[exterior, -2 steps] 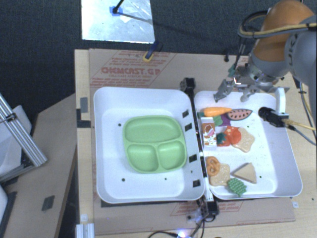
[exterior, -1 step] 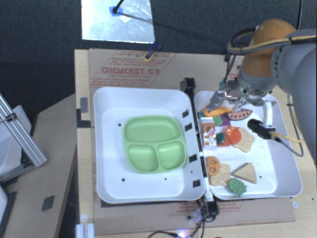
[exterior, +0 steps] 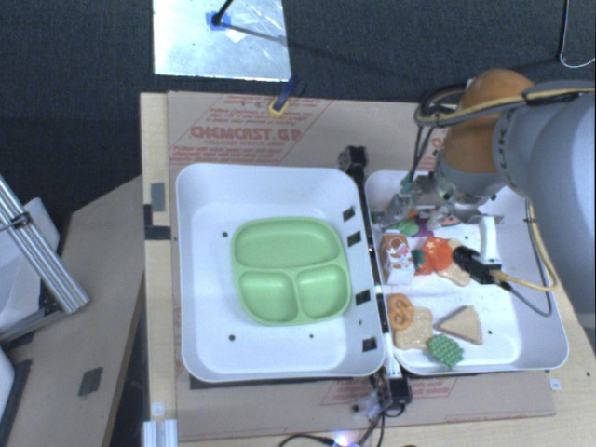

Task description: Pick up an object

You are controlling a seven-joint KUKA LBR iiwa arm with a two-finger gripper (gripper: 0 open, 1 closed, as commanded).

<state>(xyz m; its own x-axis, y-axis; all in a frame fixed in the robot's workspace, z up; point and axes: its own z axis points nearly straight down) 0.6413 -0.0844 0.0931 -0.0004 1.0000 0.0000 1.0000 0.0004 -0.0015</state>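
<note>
Arm point(exterior: 521, 138) over right bin point(exterior: 540, 343); bench on dark carpet.
I see gripper point(exterior: 424, 214) low among toy food point(exterior: 433, 254) at bin's far-left; finger state I cannot tell. Green tray point(exterior: 287, 270) in left bin point(exterior: 205, 250).

Jumbled toy foods point(exterior: 436, 291) in right bin point(exterior: 535, 343)

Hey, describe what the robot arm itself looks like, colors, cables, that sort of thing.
The arm is thick, rounded and light grey, with a glossy orange band above the wrist. Yellowish and dark cables loop around the orange section, and a thin yellowish cable trails down along the right bin. The pincer end is a cluster of darker metal parts, too cluttered to make out in detail.
</note>
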